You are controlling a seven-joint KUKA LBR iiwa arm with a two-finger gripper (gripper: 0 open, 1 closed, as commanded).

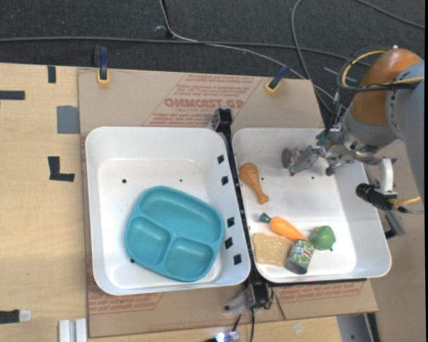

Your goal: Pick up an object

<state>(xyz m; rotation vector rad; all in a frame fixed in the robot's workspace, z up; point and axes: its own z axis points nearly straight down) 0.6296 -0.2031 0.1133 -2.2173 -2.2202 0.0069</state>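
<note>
Two shallow white bins sit side by side on a cardboard sheet. The left bin (103, 148) holds one thing, a blue divided plate (174, 232) with three compartments, lying flat toward the near side.

The right bin (357, 262) holds the toy food, gathered mostly in its near half. A chicken drumstick (252, 179) lies close to the dividing wall, its bone end pointing toward the near side. Below it, a carrot (284, 227) lies slanted with its green top to the left. Just beside the carrot's tip sits a green apple (323, 237), and touching the apple's near side is a small can (299, 256) tipped at a slant. A slice of bread (271, 249) lies flat against the can (their edges overlap).

The gripper (294, 160) hangs over the far part of the right bin, apart from every item; whether its fingers are spread or closed cannot be told, since they blur into a grey mass. The arm's far end is cut off at the right.
</note>
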